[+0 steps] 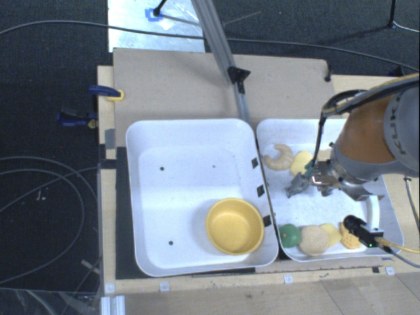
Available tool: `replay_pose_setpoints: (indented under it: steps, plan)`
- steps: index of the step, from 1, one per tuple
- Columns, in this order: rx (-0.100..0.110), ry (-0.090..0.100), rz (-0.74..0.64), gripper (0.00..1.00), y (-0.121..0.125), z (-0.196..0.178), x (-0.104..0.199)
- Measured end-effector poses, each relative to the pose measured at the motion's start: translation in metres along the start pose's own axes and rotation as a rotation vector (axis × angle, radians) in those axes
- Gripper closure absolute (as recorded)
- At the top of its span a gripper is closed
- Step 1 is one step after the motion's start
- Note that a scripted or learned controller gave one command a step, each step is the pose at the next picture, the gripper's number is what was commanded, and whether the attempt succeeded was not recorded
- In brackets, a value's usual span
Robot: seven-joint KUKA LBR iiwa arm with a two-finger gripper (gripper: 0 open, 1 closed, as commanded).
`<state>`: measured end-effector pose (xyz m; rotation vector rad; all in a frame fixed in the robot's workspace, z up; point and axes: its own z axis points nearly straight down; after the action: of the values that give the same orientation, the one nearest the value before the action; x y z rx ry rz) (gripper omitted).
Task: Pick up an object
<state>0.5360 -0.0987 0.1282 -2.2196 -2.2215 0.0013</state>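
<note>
My gripper (296,188) hangs over the middle of the right bin (275,133), its fingers pointing left and down. Nothing shows between them. Just above it lie a tan croissant-shaped piece (279,157) and a small yellow piece (301,162). Along the bin's front edge sit a green ball (289,234), a beige round bun (314,239) and a yellow piece (349,239), partly hidden by a black part of the arm.
The left bin (164,149) holds a yellow bowl (234,225) at its front right corner. A grey pole (216,38) slants down to the gap between the bins. Cables run across the dark floor on the left.
</note>
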Motion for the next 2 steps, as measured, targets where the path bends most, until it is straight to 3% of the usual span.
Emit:
replay_pose_setpoints:
  steps: [1,2]
  plan:
    - [0.000,0.000,0.000,0.00,0.000,0.039,0.000]
    - [-0.003,0.000,0.000,1.00,0.001,0.027,0.000]
